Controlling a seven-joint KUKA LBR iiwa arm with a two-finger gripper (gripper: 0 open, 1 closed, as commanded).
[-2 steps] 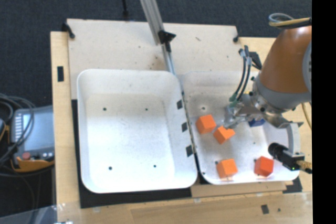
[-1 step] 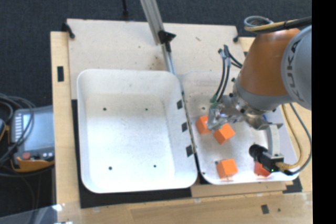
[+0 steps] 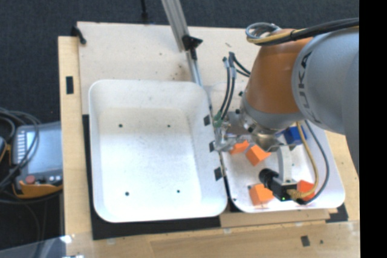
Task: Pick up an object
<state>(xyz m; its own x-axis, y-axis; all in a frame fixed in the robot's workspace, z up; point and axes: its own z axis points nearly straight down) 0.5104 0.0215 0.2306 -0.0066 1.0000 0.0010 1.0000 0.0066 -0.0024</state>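
Reaching arm [image 3: 284, 81]: it comes in over the right bin [image 3: 240, 181] from the bin's right side, with the wrist low above the bin's left half.
Tool [image 3: 228, 139]: it sits low by the right bin's left wall, about midway along it. I cannot tell whether it is spread or pressed together, and nothing can be made out pinched in it.
Small orange block [image 3: 240, 146]: it lies just beside the tool, toward the right bin's middle. Whether the two touch is unclear.
Larger orange block [image 3: 257, 154]: it lies near the right bin's middle and seems tilted onto an edge.
Front orange block [image 3: 261, 194]: it is close to the right bin's front wall, apart from the other two, with bare floor around it.
Blue object [image 3: 294, 134]: it is toward the right bin's right side, partly hidden under the wrist.
Left bin [image 3: 151, 148]: it sits on the counter [image 3: 121, 45], up against the right bin's left wall.
Handling: the orange blocks look small, stiff and light, with flat faces, so they probably need little force.
Hold: across two opposite flat faces, low on the block. A hold on the corners would likely let it twist out.
Risk: the small block lies close to the right bin's left wall, leaving little room on that side. The front block looks the easier one to take.
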